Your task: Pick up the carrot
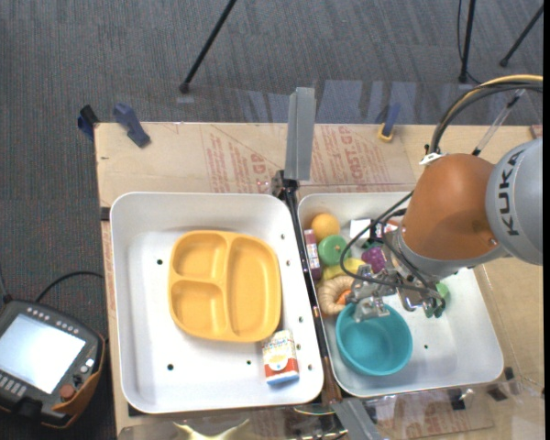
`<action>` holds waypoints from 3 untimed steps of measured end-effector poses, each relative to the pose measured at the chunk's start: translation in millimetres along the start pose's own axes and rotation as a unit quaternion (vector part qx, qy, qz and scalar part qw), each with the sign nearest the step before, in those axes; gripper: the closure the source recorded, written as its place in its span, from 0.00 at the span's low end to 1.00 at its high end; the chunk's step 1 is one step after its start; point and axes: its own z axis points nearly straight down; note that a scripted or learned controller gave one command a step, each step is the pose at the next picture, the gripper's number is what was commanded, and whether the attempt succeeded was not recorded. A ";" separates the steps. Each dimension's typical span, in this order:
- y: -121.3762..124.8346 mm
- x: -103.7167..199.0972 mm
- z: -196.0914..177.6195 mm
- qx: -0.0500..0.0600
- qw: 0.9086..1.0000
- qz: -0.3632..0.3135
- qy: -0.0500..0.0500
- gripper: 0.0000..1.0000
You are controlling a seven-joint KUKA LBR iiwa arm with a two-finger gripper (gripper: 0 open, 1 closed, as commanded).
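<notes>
Plywood bench (211,159) on grey carpet (92,53)

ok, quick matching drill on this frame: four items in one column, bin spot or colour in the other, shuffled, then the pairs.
Items:
1. divided plate
2. bowl
3. small carton
4. round orange fruit

Descriptions:
A. teal, right bin, near its front edge
B. far left corner area of the right bin
C. yellow, middle of the left bin
D. front right corner of the left bin, just below the plate

Pairs: 1-C, 2-A, 3-D, 4-B
</notes>
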 end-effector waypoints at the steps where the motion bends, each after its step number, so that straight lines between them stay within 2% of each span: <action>1: -71.9 42.6 -115.0 0.003 1.000 0.015 -0.005 1.00; 2: -68.0 44.2 -108.8 -0.001 1.000 0.013 0.001 0.00; 3: -6.0 58.3 -6.3 -0.002 0.999 0.043 0.003 0.00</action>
